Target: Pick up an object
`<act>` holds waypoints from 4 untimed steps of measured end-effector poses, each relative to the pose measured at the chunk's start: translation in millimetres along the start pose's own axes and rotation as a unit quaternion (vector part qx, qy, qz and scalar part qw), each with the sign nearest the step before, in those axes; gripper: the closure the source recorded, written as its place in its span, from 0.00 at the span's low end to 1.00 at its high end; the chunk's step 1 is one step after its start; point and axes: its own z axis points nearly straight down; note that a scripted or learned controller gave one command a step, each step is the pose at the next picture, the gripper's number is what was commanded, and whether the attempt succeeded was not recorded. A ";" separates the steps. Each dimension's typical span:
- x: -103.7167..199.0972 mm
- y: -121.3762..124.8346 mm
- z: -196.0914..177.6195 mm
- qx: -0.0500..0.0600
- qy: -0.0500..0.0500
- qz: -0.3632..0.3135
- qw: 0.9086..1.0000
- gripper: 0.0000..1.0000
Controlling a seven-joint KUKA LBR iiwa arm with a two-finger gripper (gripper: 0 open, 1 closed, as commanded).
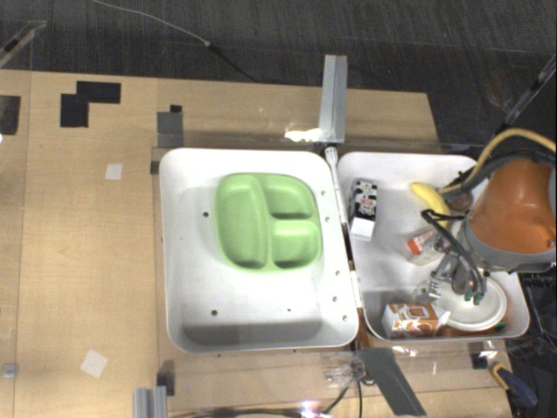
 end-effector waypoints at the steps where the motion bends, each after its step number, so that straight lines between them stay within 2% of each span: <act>1: -101.6 -31.4 6.6 0.002 0.010 -0.035 0.999 0.00; 2: -65.9 -20.6 4.2 0.002 0.010 -0.028 1.000 0.00; 3: -16.7 -59.9 1.7 0.002 0.007 -0.018 1.000 0.00; 4: -16.9 -59.6 1.6 0.002 0.007 -0.021 1.000 0.00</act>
